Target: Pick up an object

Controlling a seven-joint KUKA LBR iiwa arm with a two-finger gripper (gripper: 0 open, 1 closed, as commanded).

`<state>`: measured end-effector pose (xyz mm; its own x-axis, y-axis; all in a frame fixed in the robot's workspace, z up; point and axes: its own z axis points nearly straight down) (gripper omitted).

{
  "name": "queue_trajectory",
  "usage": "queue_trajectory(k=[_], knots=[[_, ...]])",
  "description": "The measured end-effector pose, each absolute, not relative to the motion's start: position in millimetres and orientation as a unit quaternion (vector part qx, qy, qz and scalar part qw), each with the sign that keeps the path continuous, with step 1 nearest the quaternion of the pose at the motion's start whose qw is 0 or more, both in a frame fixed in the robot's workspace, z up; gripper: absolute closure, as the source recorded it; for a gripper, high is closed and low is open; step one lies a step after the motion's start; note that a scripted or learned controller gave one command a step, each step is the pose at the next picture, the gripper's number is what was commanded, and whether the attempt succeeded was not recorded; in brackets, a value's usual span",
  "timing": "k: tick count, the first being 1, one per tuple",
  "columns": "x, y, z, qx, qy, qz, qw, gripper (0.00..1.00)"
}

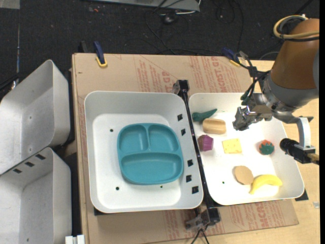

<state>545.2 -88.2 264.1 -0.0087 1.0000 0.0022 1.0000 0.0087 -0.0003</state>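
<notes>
Lowest in the view, near the front wall of the right-hand shallow white bin (pixel 292 194), lies a curved yellow toy banana (pixel 265 182), touching a flat tan oval piece (pixel 243 175) on its left. Taking that banana as the landmark: a square yellow cheese-like slab (pixel 232 146) sits up and to its left, a small round red-and-green toy (pixel 266 147) sits straight above it, and a purple lump (pixel 205 142) lies farther left by the bin's dividing wall. Beyond the slab are a tan bread-roll-shaped block (pixel 214 126) and a dark green curved pod (pixel 204 115), the farthest from the banana. The left white bin (pixel 96 136) holds a teal plastic divided plate (pixel 150 153).

The grey arm's two-finger gripper (pixel 242 119) hovers over the back of the right bin, just right of the roll block, well up from the banana. Whether its fingers stand apart or together I cannot tell; nothing is visibly held.

No object is picked yet. The roll block looks the likeliest target, being closest to the gripper. To do this well, centre over it, turn the wrist so the fingers span its short width, and descend straight, keeping off the pod beside it. The block's rounded sides may slip, so a grip at its middle seems safest before lifting.
</notes>
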Motion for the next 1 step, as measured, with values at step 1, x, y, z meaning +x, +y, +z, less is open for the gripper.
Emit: queue_trajectory(k=[1], knots=[[542.4,-32.5,247.7,-0.704,-0.710,-0.0001,0.001,1.00]])
